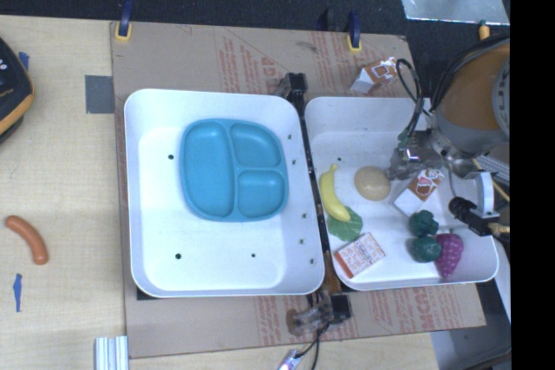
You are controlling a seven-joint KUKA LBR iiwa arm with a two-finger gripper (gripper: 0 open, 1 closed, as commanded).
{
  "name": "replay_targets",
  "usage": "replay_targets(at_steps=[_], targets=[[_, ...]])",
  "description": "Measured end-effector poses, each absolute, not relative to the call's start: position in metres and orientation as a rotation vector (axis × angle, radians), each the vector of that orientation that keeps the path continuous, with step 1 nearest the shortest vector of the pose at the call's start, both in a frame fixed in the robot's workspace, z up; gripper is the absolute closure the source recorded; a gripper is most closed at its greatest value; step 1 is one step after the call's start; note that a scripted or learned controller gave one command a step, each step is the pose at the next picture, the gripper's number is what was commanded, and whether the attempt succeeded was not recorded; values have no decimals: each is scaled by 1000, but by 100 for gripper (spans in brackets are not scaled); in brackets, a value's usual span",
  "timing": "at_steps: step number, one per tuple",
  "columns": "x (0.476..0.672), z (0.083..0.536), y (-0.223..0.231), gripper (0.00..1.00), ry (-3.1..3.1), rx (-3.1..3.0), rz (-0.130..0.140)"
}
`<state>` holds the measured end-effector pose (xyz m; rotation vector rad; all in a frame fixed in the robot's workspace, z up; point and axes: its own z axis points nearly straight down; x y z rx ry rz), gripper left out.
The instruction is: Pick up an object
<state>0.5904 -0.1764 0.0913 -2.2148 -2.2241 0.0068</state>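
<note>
A single fixed camera looks down at a slant from above the surface (61, 178), far enough to take in both white bins: the left bin (143, 186) and the right bin (347, 121).

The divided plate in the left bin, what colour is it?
The divided plate is light blue, plain, with no pattern. It shows best in the camera view from above.
</note>
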Motion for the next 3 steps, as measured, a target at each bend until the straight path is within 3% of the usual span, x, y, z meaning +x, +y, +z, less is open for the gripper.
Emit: replay_targets(at_steps=[1,2,3], targets=[[534,193,-213,100,-2225,-2220,2],[534,192,-212,0,-2224,-2217,3],[521,91,-211,0,-2224,-2212,6]])
